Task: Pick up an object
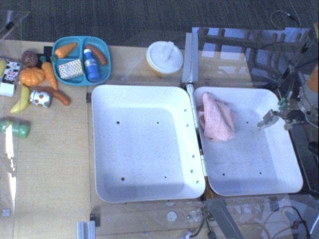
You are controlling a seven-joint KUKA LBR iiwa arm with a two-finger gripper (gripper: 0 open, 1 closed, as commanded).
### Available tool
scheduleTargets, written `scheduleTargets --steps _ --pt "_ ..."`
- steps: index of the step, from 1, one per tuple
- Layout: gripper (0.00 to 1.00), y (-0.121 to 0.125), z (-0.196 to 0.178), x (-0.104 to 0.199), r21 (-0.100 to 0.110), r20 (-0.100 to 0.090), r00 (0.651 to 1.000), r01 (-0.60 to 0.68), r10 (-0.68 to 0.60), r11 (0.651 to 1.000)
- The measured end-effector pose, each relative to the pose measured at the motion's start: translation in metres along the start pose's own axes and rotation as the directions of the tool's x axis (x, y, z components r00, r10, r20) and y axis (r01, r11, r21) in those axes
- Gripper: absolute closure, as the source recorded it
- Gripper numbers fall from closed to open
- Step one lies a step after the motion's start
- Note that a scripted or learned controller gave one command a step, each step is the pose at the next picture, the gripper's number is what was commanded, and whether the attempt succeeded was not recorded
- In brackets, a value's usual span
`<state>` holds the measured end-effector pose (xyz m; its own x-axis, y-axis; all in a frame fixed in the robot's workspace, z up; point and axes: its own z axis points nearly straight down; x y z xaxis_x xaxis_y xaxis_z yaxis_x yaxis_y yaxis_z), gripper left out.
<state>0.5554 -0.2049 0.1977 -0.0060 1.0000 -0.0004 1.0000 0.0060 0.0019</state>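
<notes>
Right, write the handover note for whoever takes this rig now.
Gripper: over the right bin, near its right wall, holding nothing; finger state unclear.
Pink cloth: crumpled in the right bin, against its left wall, apart from the gripper.
Left bin: beside it, sharing the middle edge.
Done: no pick yet.
Left: move to the cloth, grasp and lift it.
</notes>
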Motion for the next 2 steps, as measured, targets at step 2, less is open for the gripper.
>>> scheduleTargets --steps 2 --pt "0.00 0.112 0.109 0.095 -0.001 0.005 0.951 0.310 -0.310 0.951"
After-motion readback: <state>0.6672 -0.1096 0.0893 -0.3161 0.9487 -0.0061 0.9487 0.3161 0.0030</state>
